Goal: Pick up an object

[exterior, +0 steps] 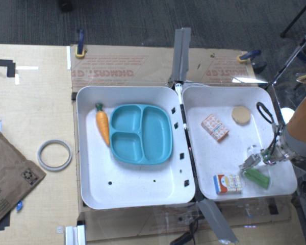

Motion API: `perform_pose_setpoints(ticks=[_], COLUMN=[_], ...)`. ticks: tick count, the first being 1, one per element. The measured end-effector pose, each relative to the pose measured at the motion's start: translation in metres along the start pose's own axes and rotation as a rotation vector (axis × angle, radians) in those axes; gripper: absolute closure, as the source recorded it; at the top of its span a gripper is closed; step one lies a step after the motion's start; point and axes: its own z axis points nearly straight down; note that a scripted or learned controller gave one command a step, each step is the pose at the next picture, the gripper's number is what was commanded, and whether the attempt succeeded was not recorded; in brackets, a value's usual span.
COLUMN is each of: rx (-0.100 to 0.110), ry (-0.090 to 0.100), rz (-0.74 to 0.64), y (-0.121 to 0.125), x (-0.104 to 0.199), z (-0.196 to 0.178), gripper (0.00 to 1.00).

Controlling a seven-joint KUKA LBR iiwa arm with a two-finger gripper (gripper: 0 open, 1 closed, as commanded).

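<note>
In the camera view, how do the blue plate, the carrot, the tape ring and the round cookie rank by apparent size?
1. blue plate
2. carrot and tape ring, too alike to rank
3. round cookie

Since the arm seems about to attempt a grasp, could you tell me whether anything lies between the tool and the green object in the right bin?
Nothing visible does. The tool sits right beside the green object, near the right bin's front corner.
</note>
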Motion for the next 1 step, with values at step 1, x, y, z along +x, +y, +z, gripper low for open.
perform_pose_setpoints(ticks=[1], rx=[-0.002], ry=[0.001], rz=[0.208], y=[-0.0032], x=[-0.0035], z=[-0.0004], gripper=[0.00])
